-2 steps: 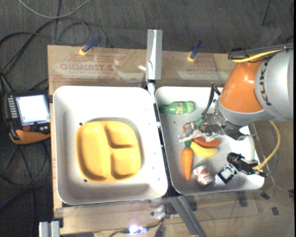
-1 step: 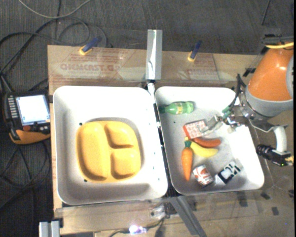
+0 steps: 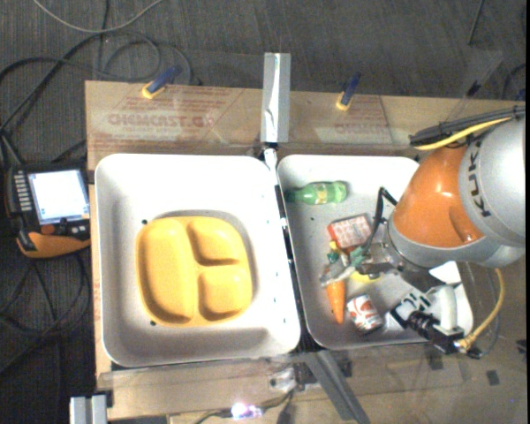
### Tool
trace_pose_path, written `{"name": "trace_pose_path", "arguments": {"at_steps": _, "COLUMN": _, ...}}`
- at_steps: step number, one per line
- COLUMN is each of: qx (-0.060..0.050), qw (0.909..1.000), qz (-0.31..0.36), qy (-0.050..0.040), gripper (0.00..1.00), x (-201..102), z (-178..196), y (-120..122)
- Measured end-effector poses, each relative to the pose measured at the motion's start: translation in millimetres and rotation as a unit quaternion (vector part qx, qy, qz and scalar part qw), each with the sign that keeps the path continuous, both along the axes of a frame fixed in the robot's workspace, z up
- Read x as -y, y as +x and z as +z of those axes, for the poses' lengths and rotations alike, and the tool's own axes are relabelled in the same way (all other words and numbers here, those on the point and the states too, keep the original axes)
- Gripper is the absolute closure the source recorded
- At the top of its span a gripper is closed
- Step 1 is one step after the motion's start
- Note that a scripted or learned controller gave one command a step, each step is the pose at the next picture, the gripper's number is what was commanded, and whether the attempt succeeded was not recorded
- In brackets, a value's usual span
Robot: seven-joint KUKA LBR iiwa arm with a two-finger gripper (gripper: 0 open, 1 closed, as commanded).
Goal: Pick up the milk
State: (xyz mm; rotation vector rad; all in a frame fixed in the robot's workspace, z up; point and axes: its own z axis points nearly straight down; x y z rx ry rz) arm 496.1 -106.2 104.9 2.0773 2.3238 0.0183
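The milk [image 3: 349, 230] looks like a small red and white carton lying in the middle of the right bin [image 3: 293, 237]. My gripper [image 3: 357, 261] hangs low over that bin, just in front of the carton and close to it. The grey and orange arm [image 3: 450, 210] comes in from the right and hides the bin's right side. I cannot tell if the gripper touches the carton.
A green bottle [image 3: 318, 192] lies at the back of the right bin. An orange carrot [image 3: 336, 299] and a red and white can [image 3: 365, 314] lie at its front. The left bin [image 3: 115, 325] holds a yellow divided tray [image 3: 196, 268].
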Motion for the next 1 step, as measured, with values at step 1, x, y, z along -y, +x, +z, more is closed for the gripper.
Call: {"name": "trace_pose_path", "arguments": {"at_steps": 1, "qx": -0.013, "qw": 0.9998, "qz": 0.012, "qy": 0.0022, "gripper": 0.00, "x": 38.4, "z": 173.2, "y": 21.8}}
